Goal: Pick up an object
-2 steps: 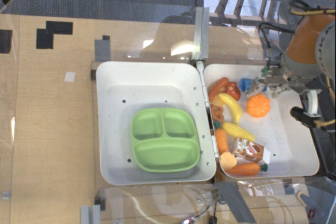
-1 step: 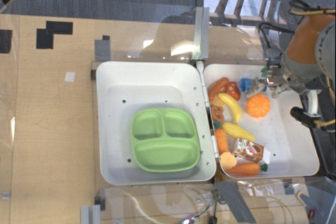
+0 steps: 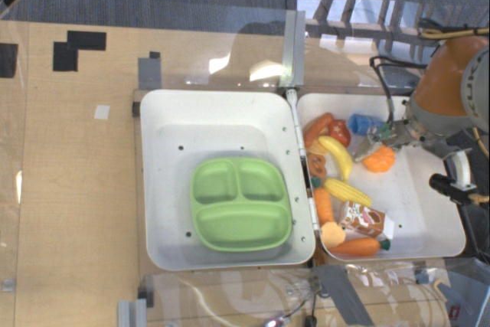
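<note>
The fingers (image 3: 380, 135) sit right above the orange toy (image 3: 379, 159), but I cannot tell if they are spread.

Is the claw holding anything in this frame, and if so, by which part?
Cannot be told. The claw sits low in the right bin, just above the orange toy, but no object shows between its tips.

The arm (image 3: 459, 80) is cut off by the right edge. The gripper (image 3: 380, 135) is small and blurred against an orange toy (image 3: 379, 159), contact unclear. A carton (image 3: 363, 220) partly covers a carrot (image 3: 354, 246). A blue object (image 3: 360, 123) is too small to identify.
</note>
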`<action>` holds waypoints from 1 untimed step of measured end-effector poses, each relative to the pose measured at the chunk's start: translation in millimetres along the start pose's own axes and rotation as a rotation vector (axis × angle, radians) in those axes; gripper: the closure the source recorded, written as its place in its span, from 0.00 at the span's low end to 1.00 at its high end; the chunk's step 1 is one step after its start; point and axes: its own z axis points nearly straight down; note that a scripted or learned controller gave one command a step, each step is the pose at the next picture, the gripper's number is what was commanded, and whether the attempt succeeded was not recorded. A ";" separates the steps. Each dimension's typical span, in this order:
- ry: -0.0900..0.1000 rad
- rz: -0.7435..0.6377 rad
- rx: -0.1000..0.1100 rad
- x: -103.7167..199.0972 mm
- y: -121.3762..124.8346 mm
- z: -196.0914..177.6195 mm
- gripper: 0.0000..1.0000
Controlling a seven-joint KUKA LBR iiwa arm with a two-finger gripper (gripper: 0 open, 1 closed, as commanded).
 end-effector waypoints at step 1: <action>0.002 -0.001 0.001 0.0 0.7 -8.2 1.00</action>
